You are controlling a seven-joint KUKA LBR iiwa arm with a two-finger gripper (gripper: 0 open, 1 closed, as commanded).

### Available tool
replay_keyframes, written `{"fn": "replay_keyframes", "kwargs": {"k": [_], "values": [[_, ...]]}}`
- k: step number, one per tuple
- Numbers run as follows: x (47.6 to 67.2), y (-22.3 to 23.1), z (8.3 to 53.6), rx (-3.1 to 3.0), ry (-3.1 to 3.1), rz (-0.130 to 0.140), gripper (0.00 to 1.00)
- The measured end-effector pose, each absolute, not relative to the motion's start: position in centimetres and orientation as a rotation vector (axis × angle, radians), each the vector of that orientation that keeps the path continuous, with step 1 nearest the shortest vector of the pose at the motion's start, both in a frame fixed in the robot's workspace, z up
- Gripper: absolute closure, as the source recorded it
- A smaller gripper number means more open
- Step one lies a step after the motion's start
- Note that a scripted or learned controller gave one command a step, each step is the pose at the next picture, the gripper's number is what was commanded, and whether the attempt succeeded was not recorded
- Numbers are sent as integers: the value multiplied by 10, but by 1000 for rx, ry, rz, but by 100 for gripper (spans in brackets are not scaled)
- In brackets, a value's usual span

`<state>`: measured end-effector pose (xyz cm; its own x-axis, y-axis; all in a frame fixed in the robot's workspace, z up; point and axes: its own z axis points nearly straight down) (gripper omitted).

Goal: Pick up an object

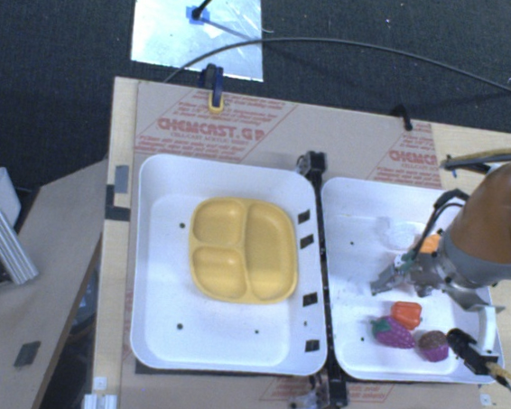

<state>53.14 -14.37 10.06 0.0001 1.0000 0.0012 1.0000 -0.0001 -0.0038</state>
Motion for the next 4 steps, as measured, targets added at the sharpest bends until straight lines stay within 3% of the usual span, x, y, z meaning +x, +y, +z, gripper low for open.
{"fn": "replay_keyframes", "kwargs": {"k": [1, 3, 4], "values": [[534, -144, 115, -2224, -2224, -3, 100], [539, -155, 228, -2223, -2230, -5, 100], [540, -155, 246, -2219, -2229, -3, 100]]}}
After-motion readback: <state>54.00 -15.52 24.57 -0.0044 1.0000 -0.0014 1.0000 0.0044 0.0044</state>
